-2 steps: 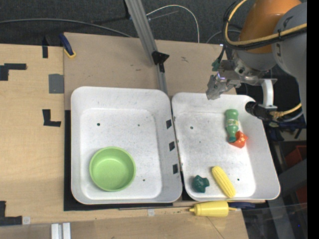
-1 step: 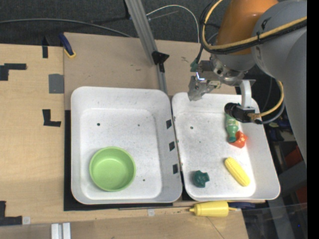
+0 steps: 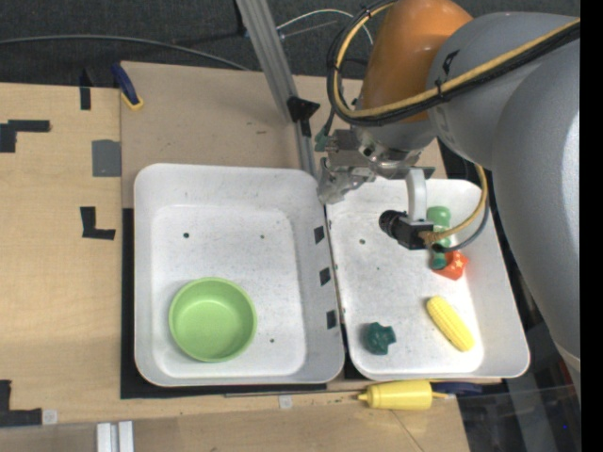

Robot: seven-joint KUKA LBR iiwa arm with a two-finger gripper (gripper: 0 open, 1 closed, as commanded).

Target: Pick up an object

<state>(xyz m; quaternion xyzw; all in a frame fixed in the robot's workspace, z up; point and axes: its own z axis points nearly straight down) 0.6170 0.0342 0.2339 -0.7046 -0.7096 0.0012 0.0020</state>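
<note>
Yellow corn (image 3: pixel 449 322) and green toy (image 3: pixel 379 337) share the right bin (image 3: pixel 490 347) (fingers' (image 3: pixel 332 188) state unclear); left bin (image 3: pixel 151 252) holds a green bowl (image 3: pixel 213 319).

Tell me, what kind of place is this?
Probably a robot lab. A big grey arm reaches over two white bins on a bench, with toy things like a corn cob and a green bowl for practice.

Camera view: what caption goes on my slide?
Grey robot arm reaches over right white bin holding yellow toy corn; round green plastic bowl sits left.
</note>
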